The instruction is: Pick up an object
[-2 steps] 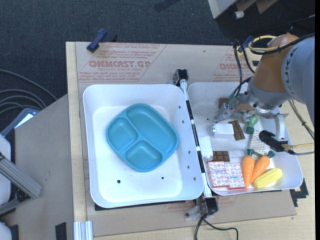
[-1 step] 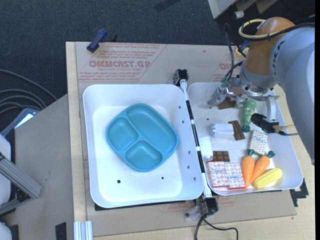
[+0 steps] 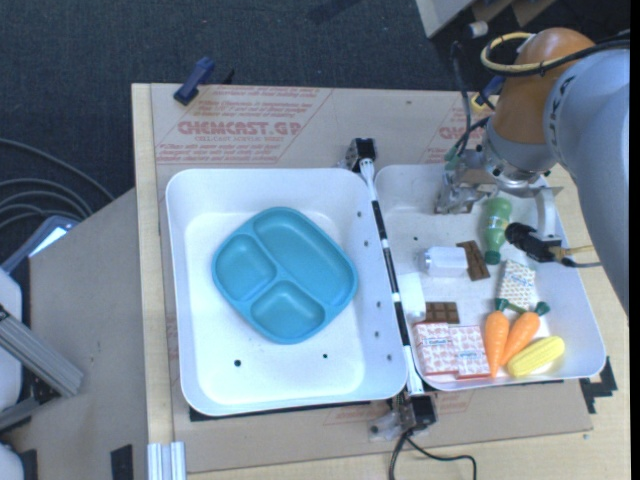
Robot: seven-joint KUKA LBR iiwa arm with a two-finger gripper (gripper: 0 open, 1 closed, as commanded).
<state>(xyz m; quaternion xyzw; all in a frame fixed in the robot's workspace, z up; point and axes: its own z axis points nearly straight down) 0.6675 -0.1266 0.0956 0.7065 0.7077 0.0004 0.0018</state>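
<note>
My gripper [image 3: 455,198] hangs low over the far left part of the right bin [image 3: 585,318], with nothing visible in it. A green bottle [image 3: 495,224] lies just to its right. Nearer the front lie a small white packet [image 3: 446,260] and a brown bar [image 3: 474,259], with a patterned sachet [image 3: 517,283] to their right. At the front of this bin sit two orange carrots [image 3: 506,334], a yellow corn cob [image 3: 537,356], a pink-and-white box [image 3: 452,351] and a brown chocolate piece [image 3: 440,313].
A blue divided plate [image 3: 284,274] lies in the left bin [image 3: 200,368]. The ridge where the two bins meet [image 3: 385,258] runs just left of the gripper. The grey arm with its orange band [image 3: 535,78] rises over the right bin's far right corner.
</note>
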